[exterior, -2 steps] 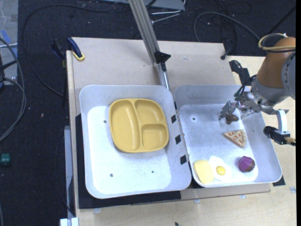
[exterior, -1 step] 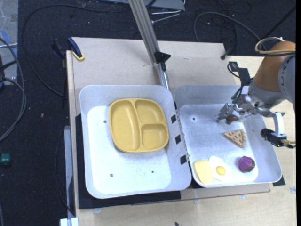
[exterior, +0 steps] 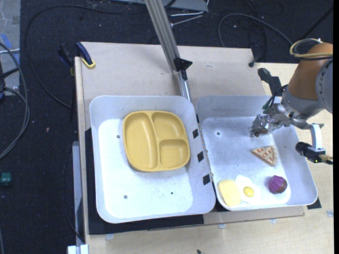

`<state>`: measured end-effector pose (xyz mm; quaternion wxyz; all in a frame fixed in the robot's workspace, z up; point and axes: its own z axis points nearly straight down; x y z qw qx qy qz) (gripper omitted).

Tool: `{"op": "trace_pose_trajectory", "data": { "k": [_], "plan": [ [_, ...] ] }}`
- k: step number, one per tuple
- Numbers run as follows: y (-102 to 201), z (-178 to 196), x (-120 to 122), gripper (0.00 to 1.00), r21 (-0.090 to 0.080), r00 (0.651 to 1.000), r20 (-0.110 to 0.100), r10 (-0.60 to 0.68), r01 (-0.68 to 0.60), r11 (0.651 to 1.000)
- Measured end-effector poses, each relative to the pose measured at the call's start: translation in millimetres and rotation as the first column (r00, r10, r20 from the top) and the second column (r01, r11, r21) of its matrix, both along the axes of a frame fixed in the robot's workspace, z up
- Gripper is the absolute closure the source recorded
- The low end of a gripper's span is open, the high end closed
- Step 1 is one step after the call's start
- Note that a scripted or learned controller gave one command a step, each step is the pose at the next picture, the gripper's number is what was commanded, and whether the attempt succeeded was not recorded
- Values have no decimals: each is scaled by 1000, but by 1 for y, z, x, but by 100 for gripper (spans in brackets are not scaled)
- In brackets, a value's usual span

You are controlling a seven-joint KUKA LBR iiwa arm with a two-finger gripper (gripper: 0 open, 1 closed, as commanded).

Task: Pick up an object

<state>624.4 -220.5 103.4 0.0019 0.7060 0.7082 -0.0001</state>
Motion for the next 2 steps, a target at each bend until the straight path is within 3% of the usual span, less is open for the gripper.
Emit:
{"op": "trace_pose_trajectory", "data": {
  "k": [2],
  "plan": [
    [4,105,0,100,0,1000,5,0,0,1000]
  ]
}}
